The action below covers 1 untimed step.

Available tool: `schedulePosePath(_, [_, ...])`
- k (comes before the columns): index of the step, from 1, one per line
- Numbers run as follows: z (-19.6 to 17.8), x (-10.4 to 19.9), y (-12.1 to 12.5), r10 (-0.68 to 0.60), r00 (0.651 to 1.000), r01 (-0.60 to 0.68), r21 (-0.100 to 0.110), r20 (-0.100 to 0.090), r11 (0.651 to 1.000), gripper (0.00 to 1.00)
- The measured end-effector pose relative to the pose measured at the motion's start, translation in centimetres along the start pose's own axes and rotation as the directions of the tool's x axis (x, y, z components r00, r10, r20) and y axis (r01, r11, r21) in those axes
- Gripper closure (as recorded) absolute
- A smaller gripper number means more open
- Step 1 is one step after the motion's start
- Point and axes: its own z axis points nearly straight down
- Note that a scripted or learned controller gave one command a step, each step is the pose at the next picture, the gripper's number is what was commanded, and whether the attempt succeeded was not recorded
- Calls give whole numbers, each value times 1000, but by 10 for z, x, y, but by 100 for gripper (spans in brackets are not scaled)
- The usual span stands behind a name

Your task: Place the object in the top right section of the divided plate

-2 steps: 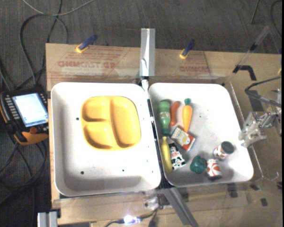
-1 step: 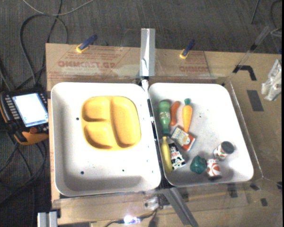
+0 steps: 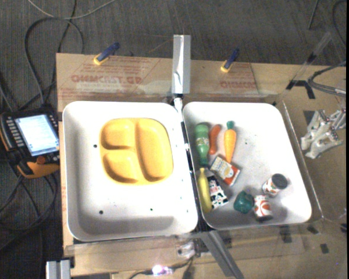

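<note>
hard to make out: a pale, angular piece [image 3: 321, 133] on the bench right of the bins, whose nature is unclear, and the labels on the small packs, which are too blurred to read. how the hand stands cannot be told, so places are given bin by bin. which item is the task's object cannot be told either; every loose item lies in the right bin [image 3: 291, 156]. counted there: one green bottle [image 3: 202, 139], with one orange piece [image 3: 214, 138] just beside it, one carrot [image 3: 229, 141] with a green top, one orange-and-white carton [image 3: 225, 170], one yellow banana [image 3: 204, 192] along the bin's left wall, one black-and-white carton [image 3: 217, 193] touching it, one teal cup [image 3: 243, 202] and two cans [image 3: 275, 185], the second [image 3: 262, 207] beside the cup. one yellow divided plate [image 3: 136, 150] with three sections sits in the left bin [image 3: 81, 202], well apart from all of them. two blue-and-yellow clamps [image 3: 106, 53] grip the bench's far edge, and one lit pendant screen [image 3: 32, 135] lies left of the bins.
</note>
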Motion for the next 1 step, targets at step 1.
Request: schedulePosePath(1, [-19,14,-25,-20,1000,20,0,2,1000,100])
